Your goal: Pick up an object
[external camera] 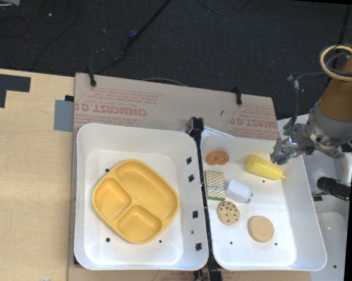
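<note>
Round beige disc (261,229) lowest in right bin (301,252); arm angled over yellow wedge (265,167); jaws' state unclear.

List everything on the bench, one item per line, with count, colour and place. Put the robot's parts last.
bins: 2, white, side by side on the cardboard
divided plate: 1, yellow, three compartments, in the left bin
pretzel: 1, brown, right bin, far left corner
yellow wedge: 1, yellow, right bin, far side
patterned card: 1, green and white, right bin, by the divider
white block: 1, white, right bin, middle
cookie: 1, tan with dark chips, right bin
round disc: 1, tan, right bin, near side
arm: 1, grey with orange band, at right
gripper: 1, above the right bin's far edge, near the yellow wedge
</note>
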Controlling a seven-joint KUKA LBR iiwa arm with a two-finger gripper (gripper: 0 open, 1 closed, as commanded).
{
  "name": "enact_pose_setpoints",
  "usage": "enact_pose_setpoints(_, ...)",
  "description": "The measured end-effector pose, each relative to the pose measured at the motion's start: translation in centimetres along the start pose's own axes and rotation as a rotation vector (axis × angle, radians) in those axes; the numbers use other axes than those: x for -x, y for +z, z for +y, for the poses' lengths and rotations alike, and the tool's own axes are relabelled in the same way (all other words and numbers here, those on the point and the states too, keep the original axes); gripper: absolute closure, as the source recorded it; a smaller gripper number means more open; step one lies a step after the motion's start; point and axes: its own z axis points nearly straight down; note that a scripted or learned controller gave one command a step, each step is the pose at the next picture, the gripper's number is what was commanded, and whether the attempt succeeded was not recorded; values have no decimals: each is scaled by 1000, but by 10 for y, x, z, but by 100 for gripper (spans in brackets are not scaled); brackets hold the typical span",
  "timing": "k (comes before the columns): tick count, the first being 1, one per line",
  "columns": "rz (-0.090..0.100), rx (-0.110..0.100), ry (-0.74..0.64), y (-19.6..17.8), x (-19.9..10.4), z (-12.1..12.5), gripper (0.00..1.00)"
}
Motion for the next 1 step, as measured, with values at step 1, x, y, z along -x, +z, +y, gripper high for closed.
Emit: enact_pose_setpoints(1,3,-6,-2,4,-47,-1,100)
